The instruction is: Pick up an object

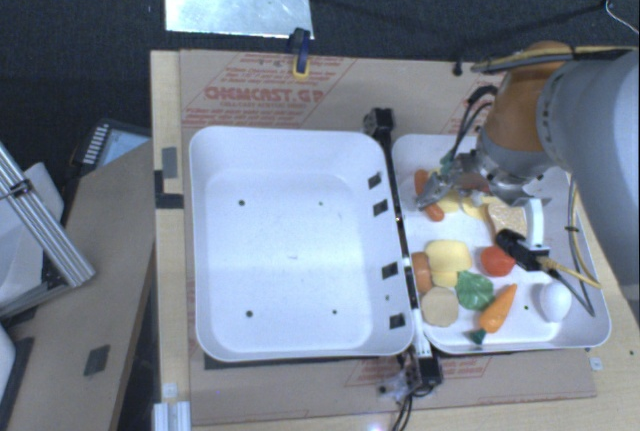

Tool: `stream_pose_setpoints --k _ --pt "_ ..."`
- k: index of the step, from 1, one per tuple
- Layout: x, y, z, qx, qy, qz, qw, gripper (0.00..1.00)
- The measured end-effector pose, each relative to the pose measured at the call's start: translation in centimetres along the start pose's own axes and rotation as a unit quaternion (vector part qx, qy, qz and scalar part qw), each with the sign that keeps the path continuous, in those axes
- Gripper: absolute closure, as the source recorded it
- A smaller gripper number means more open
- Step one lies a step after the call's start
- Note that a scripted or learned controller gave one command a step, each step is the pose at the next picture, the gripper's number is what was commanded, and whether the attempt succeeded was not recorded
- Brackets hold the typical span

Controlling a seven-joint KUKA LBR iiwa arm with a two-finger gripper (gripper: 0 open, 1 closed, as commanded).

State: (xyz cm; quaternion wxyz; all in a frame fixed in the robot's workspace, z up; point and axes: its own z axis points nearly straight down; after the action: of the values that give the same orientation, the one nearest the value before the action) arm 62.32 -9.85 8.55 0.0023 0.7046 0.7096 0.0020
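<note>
Currently: my gripper (437, 187) low in right bin (575, 334) | finger state: cannot tell | nearest target: orange piece (435, 212), just below the tip | carrot (498, 307) further off, lying diagonally

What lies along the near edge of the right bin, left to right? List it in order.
Round tan disc → crinkled green leafy piece → slanted orange carrot → white egg. All four lie in the right shallow white bin, close to its near rim.
</note>
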Motion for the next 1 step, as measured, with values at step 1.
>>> stream_pose_setpoints --k 1 --pt "-0.15 -0.11 -1.07 0.0 0.0 0.001 1.0 1.0"
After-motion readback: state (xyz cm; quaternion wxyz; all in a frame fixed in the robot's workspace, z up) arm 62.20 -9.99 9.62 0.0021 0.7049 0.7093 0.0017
